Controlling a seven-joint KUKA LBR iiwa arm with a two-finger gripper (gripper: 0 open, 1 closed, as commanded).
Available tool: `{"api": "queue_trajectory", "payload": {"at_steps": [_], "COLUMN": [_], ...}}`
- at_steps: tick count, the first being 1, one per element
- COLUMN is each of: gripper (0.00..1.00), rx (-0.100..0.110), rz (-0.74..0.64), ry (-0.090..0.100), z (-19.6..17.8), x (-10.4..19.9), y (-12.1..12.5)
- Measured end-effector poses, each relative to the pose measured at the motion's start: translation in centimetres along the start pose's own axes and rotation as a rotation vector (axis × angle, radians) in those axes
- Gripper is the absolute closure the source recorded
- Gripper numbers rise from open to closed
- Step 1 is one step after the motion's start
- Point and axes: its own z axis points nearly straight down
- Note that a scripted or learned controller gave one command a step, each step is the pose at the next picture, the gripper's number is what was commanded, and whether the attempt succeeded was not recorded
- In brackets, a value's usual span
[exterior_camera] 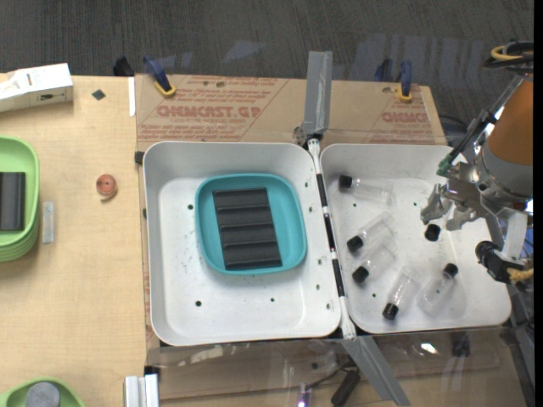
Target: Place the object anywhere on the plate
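Note:
A teal square plate point(251, 224) with a dark ribbed insert lies in the left white bin point(170, 295). Several clear vials with black caps lie scattered in the right white bin point(475, 312): one near the back left point(363, 188), one in the middle point(373, 231), one at the front point(397, 297). My gripper point(448, 214) hangs over the right part of that bin. A black vial cap point(432, 233) sits just below it, and whether it is gripped is unclear.
A cardboard sheet point(212, 104) lies behind the bins, held by clamps. On the wooden bench to the left stand a green tray point(25, 168), a small round red piece point(105, 185) and a white box point(34, 86).

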Motion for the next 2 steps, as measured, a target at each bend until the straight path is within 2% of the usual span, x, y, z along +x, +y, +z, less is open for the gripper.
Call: {"api": "queue_trajectory", "payload": {"at_steps": [1,2], "gripper": [1.0,1.0], "rx": [0.002,0.001], "rz": [-0.178,-0.314], "ry": [0.001,0.0], "z": [0.2,1.4], "x": [4.6,12.3], "y": [-2.7,-2.3]}}
